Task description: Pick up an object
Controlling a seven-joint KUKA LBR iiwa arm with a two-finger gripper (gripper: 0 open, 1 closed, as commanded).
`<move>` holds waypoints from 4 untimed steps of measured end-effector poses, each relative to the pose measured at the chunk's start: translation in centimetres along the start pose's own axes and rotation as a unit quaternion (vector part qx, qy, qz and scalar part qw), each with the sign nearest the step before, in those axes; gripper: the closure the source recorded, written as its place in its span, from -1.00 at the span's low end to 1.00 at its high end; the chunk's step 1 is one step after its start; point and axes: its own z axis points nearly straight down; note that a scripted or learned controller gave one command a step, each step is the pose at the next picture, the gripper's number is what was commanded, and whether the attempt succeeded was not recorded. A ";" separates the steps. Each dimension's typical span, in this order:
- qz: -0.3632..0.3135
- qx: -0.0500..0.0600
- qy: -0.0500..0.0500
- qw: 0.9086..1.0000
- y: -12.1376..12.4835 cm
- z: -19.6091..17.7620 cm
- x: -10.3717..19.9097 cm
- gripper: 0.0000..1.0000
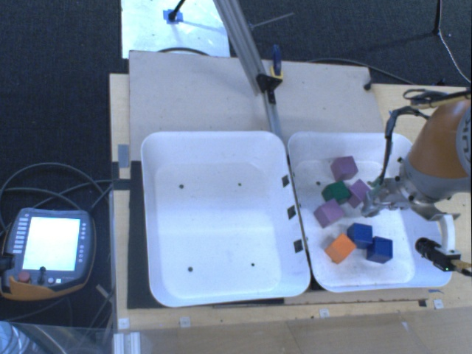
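My arm (435, 153) comes in from 3 o'clock over the right bin (310, 153). My claw (372, 203) is down among the blocks, tip right by a purple cube (359, 192) and a green cube (336, 192); can't tell if it's clenched or released, too small/blurred. Nothing visibly btwn my fingers. Another purple cube (344, 168) sits at 12 of the cluster, a third (329, 213) at 9. Orange cube (340, 248) at 7, two blue cubes (361, 234) (380, 249) touching at 5-6. Left bin (158, 153) beside it; teach pendant (46, 253) on the floor far at 9.
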 end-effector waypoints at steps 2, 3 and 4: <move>0.000 0.000 0.000 1.000 0.2 -10.0 -0.3 1.00; -0.002 0.002 0.001 1.000 1.1 -9.8 4.4 1.00; -0.003 0.001 0.001 1.000 3.3 -9.2 9.1 1.00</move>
